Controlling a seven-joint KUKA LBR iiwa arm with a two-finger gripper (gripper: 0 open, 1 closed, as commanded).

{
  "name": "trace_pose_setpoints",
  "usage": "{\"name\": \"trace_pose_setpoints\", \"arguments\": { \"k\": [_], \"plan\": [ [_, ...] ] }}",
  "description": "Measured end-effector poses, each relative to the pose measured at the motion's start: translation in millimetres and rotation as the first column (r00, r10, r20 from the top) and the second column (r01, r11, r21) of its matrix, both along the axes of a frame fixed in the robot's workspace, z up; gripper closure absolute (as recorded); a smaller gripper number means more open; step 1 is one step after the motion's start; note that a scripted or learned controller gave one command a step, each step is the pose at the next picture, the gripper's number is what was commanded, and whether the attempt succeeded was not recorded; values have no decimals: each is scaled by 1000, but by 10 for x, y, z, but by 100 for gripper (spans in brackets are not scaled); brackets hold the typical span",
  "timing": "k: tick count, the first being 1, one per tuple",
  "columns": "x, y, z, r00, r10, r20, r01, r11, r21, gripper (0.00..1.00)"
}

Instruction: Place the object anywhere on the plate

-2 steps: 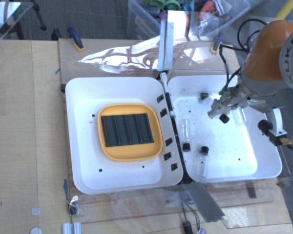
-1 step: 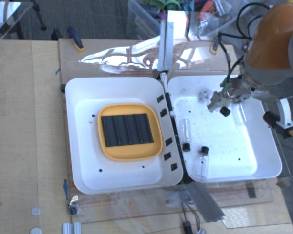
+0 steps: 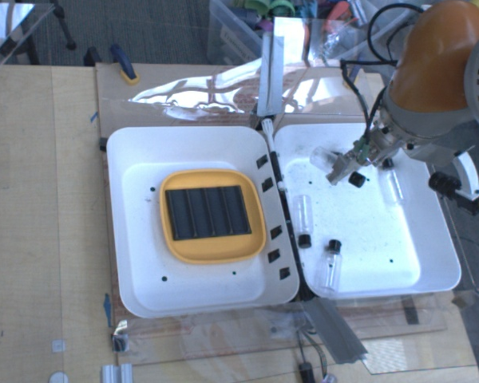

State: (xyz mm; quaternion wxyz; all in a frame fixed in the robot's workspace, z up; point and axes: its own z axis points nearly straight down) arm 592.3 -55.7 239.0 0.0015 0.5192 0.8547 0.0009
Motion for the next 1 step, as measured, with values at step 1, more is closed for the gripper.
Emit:
{"name": "trace_pose_setpoints", "arguments": {
  "k": [1],
  "plan": [
    [-347, 287, -195, 998, 68, -5, -68, 998, 1, 100]
  ]
}}
